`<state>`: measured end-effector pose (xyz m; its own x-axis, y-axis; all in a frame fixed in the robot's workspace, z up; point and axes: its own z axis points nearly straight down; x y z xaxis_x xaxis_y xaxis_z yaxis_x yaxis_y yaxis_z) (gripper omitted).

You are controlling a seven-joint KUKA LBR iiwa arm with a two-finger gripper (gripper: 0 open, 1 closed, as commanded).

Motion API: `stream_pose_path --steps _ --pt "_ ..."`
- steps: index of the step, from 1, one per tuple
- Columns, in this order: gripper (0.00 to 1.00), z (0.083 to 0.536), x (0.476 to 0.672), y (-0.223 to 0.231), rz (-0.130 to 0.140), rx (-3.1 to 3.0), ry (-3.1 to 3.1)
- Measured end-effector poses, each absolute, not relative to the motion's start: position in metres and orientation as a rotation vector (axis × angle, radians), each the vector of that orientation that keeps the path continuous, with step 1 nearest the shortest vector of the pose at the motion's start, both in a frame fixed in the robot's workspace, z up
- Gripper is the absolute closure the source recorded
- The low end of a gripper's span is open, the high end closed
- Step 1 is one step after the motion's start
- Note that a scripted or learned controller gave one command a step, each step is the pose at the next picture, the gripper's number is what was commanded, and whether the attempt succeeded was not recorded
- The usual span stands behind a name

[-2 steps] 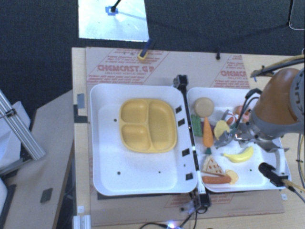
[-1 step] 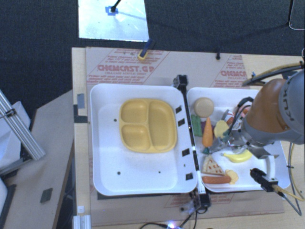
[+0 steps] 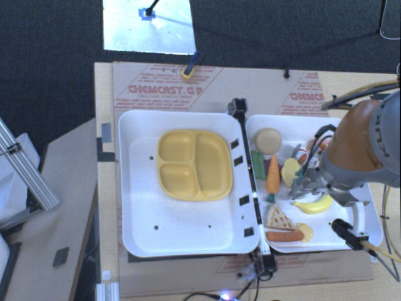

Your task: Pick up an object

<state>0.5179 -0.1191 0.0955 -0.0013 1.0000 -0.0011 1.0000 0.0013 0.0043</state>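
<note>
Right bin (image 3: 376, 231), contents: toy carrot (image 3: 273, 174), round beige piece (image 3: 268, 140), yellow lemon-like piece (image 3: 291, 170), banana (image 3: 314, 203), pizza slice (image 3: 279, 219), sausage (image 3: 283, 235). Left bin (image 3: 135, 231): yellow divided plate (image 3: 194, 165). Gripper (image 3: 301, 188): low among the items, just above the banana and beside the lemon piece; finger state cannot be told. Advice: centre on one item, likely the banana, straddle its narrow width, close before lifting.

A yellow divided plate (image 3: 193, 164) is seen in the left bin (image 3: 135, 231). In the right bin (image 3: 374, 227), toy foods are crowded: a carrot (image 3: 272, 174), a banana (image 3: 314, 204), a pizza slice (image 3: 279, 219), a sausage (image 3: 283, 235). The gripper (image 3: 303, 188) is lowered just beside the banana.
</note>
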Motion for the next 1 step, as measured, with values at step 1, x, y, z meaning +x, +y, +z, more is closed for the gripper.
stream_pose_path --steps 1 --pt "1.00 0.1439 0.5127 -0.1256 0.004 2.218 2.218"
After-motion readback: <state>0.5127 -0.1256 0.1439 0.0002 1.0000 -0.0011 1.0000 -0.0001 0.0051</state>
